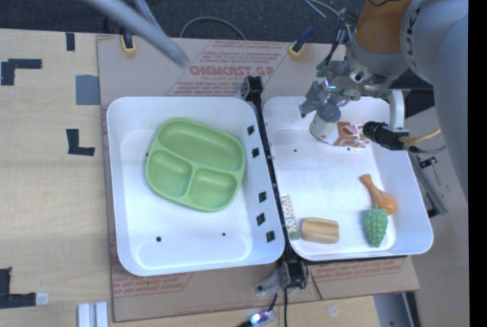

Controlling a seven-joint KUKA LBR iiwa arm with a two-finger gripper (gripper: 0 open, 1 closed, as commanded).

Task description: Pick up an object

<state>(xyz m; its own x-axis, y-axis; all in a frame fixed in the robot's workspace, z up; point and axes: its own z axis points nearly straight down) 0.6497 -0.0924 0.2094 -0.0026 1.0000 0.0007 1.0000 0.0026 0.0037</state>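
Note:
My gripper (pixel 323 106) hangs over the far part of the right bin (pixel 335 181), close to its back rim. Just below and right of it lies a white object with a red-brown pattern (pixel 348 134); the gripper's tip overlaps its left end, and contact cannot be made out. Toward the right wall, an orange carrot-shaped piece (pixel 378 195) lies with a green grape bunch (pixel 375 226) right in front of it. A tan bread roll (pixel 319 230) rests near the front rim.
The left bin (pixel 129 226) holds a light green divided plate (pixel 196 164). A small patterned strip (pixel 287 210) lies by the divider between the bins. Cables and a grey pole cross the dark area behind the bench.

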